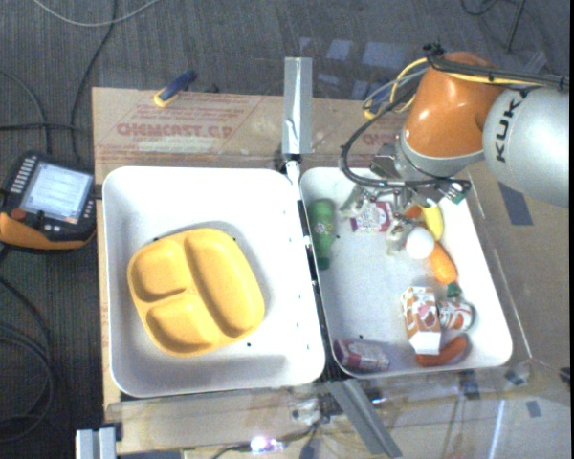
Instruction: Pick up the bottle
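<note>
One green bottle point(321, 229) lay along the right bin's point(493, 285) left wall.
Likely light, slick plastic; best gripped mid-body. Whether the gripper point(394, 220) was open, I couldn't tell.

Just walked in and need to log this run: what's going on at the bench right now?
The arm reaches in over the right bin, its gripper hanging near the bin's back among small food items. The green bottle lies against that bin's left wall, apart from the gripper and not held. The left bin holds a yellow divided tray.
</note>
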Motion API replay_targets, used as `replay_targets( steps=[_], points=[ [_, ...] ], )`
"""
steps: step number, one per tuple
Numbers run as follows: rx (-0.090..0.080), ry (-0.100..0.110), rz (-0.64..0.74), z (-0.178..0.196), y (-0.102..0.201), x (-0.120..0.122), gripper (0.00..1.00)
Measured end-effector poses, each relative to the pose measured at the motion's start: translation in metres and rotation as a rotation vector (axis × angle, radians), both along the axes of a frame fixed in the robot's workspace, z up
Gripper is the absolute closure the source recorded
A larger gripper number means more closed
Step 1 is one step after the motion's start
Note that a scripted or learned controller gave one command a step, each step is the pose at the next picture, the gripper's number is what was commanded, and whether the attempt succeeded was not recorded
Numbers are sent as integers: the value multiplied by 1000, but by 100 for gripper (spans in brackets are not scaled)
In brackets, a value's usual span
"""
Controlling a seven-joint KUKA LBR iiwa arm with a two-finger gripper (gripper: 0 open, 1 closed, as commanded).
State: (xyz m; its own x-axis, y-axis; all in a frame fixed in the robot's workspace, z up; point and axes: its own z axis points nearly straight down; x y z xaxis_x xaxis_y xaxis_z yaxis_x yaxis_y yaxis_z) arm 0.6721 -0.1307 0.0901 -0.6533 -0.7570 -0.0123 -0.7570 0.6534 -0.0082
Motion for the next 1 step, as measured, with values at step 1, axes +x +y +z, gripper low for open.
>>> replay_targets(
  steps=[1],
  points=[
    [-1, 4, -13, 1, 25, -100, 0]
  ],
)
